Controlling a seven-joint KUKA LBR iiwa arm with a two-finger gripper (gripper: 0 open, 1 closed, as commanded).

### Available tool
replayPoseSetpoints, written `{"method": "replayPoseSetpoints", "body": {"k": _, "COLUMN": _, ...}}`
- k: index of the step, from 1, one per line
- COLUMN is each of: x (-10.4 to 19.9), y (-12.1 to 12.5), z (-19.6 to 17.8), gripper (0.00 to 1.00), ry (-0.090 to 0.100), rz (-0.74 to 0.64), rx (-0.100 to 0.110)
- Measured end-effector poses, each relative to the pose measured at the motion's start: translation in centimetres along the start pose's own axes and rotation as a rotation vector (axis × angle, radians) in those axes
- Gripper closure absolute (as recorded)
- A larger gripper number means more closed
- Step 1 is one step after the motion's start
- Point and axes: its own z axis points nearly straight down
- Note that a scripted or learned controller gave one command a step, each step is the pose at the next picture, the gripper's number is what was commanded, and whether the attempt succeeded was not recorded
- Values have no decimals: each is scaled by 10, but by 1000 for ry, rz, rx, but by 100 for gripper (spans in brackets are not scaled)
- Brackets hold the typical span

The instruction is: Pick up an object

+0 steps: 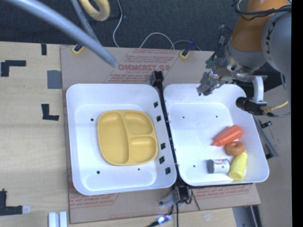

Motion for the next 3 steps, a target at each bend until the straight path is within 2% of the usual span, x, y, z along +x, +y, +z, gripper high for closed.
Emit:
{"method": "replayPoseSetpoints", "body": {"k": 1, "x": 49, "y": -12, "z": 4, "gripper": 100, "ry": 0, "rz": -1, "rx": 0}}
{"method": "replayPoseSetpoints", "body": {"k": 3, "x": 153, "y": -10, "z": 5, "gripper": 100, "ry": 0, "rz": -1, "rx": -1}}
